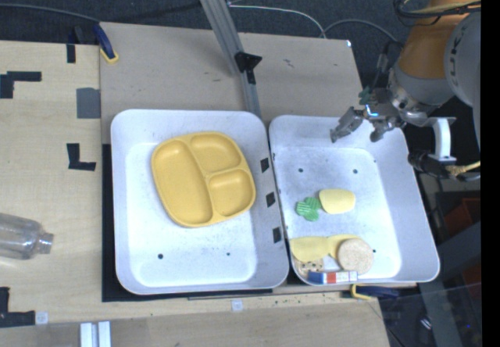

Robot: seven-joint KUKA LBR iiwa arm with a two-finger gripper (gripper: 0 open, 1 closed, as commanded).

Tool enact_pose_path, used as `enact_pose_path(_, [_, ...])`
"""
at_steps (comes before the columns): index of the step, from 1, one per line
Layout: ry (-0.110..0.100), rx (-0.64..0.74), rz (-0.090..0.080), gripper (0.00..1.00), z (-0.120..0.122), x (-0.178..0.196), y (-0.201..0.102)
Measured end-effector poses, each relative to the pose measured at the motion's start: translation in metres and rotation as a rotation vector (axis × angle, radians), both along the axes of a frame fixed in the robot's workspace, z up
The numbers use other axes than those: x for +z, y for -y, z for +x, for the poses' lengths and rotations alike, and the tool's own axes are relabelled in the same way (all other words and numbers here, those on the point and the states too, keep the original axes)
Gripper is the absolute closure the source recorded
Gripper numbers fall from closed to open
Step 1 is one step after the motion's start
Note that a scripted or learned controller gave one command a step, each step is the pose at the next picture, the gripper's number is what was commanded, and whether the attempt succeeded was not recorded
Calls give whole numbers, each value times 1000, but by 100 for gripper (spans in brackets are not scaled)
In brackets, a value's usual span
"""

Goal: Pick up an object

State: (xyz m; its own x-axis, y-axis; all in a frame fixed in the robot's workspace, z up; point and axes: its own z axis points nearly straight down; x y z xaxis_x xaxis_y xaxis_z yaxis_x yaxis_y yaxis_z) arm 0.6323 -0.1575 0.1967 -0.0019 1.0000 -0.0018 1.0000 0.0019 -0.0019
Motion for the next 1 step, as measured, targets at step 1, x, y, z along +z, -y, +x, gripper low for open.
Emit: enact_pose_path(1, [-1,-3,2,0,-48,-109,19])
